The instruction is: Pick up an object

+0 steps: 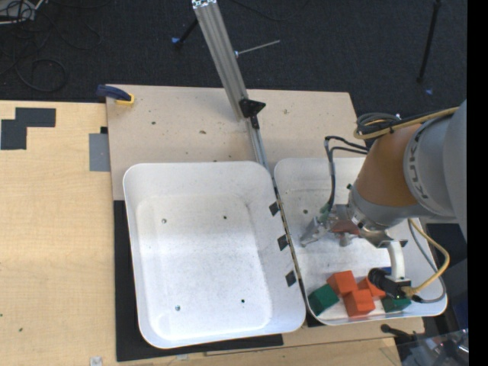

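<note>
Grey arm with orange band, reaching from the right, tool low, pointing left.

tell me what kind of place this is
Probably a robotics lab: a KUKA arm works over two white bins on a plywood bench, beside an aluminium camera post, with cables on the dark floor.

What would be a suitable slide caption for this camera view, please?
KUKA arm's gripper hovers in right bin, above orange blocks and green blocks.
</note>
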`<state>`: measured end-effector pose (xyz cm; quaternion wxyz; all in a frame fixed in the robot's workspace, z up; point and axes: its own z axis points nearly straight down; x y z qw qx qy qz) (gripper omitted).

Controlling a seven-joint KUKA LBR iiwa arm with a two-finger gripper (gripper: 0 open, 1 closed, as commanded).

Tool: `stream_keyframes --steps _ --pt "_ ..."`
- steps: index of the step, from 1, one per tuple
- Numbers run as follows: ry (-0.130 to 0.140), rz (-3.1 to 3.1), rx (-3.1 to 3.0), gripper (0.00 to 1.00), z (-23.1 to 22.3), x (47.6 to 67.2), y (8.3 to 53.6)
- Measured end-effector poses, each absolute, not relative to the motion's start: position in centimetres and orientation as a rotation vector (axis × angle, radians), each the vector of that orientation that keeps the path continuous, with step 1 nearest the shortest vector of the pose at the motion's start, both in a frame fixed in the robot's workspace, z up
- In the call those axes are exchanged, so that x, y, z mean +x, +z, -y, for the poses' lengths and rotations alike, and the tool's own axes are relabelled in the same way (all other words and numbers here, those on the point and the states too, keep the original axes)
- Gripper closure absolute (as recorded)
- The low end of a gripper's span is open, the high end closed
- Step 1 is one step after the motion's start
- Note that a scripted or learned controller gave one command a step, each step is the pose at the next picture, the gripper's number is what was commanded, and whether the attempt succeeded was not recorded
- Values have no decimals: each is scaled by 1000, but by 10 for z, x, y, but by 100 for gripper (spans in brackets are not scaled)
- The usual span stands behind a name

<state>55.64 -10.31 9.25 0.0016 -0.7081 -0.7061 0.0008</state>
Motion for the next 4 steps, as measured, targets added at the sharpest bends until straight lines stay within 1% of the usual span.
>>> stream_keyframes --steps 1,2,3,4 --pt "0 2205 -2230 100 105 556 102" --pt "-2 2209 -2236 100 111 551 162" --pt "-4 2224 -2222 100 103 553 220" --pt "-3 2224 -2222 100 104 553 267"
